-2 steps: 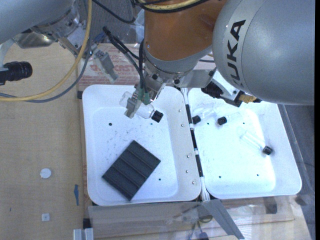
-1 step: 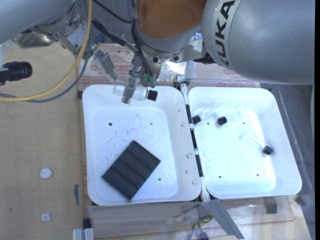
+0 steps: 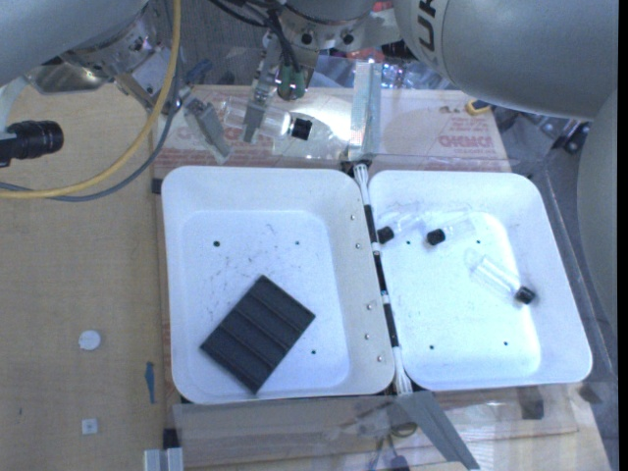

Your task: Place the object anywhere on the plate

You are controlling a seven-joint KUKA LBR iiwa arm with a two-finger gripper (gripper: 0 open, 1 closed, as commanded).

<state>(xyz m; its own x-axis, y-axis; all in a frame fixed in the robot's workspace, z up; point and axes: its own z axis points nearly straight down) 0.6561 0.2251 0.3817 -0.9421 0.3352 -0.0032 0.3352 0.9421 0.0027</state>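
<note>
A black ribbed plate [image 3: 257,333] lies flat in the front part of the left bin [image 3: 186,263]. The right bin [image 3: 549,351] holds clear plastic vials with black caps: one [image 3: 498,280] lies toward the right, and two smaller capped ones [image 3: 435,235] [image 3: 386,234] sit near the back left. My gripper [image 3: 294,116] hangs above the bench behind the bins, near the seam between them. A clear vial with a black cap [image 3: 299,127] shows in bright glare right under it. I cannot tell whether the vial is held or lying there.
A raised divider [image 3: 378,283] separates the two bins. Yellow and black cables [image 3: 147,135] loop at the back left. A cardboard sheet [image 3: 442,130] lies behind the bins. The brown bench [image 3: 69,292] stretches to the left, and the large grey arm links [image 3: 520,27] overhang the top right.
</note>
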